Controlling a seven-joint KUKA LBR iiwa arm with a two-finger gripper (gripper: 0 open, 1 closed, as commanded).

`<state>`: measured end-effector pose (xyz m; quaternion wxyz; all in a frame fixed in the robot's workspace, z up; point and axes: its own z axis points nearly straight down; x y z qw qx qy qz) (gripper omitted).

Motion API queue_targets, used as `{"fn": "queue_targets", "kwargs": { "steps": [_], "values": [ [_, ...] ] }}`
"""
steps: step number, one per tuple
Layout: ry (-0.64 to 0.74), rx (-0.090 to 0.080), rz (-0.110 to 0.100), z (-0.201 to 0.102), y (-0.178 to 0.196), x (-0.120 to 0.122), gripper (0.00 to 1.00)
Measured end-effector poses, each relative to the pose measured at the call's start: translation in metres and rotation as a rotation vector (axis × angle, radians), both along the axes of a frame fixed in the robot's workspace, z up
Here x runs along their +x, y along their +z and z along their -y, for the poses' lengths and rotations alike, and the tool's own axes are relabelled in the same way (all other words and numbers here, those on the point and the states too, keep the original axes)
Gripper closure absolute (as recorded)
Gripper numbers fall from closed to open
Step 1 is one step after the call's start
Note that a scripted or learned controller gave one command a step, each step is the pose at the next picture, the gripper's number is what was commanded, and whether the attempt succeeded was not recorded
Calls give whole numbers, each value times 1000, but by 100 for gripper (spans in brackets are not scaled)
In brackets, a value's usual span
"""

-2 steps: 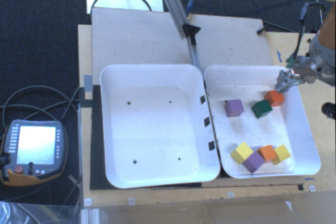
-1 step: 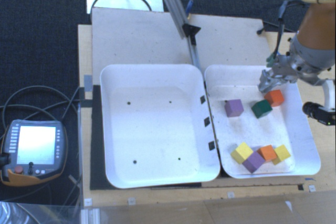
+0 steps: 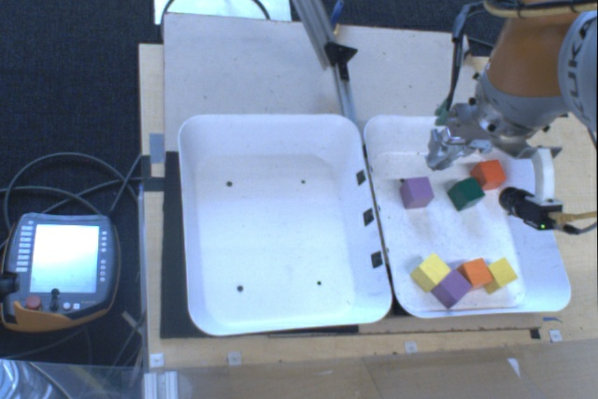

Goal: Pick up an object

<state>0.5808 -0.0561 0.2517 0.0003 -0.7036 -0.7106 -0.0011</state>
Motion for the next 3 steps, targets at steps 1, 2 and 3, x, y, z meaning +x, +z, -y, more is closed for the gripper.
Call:
{"fn": "queue_targets", "kwargs": {
  "steps": [1, 2, 3],
  "values": [
    [0, 0, 0, -46, 4, -8, 100],
    [0, 0, -1, -89, -3, -21, 100],
    [2, 1, -1, -147, -9, -38, 100]
  ]
}}
